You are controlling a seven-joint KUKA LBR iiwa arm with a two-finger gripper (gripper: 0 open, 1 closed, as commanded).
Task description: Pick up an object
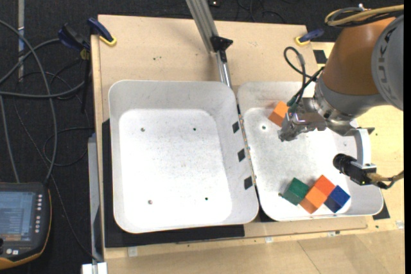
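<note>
Three blocks, green [297,191], orange [318,192] and blue [337,198], huddle touching in the right bin's [270,202] near corner, below the hand [288,131]; a lone orange cube [279,113] lies just beside it on the far-left side, likeliest target; whether the hand is wide or narrow I cannot tell

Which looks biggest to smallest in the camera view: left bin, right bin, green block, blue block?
1. Left bin, clearly largest.
2. Right bin, though the arm covers part of it.
3. Green block and blue block look about alike; no ranking between them.
</note>
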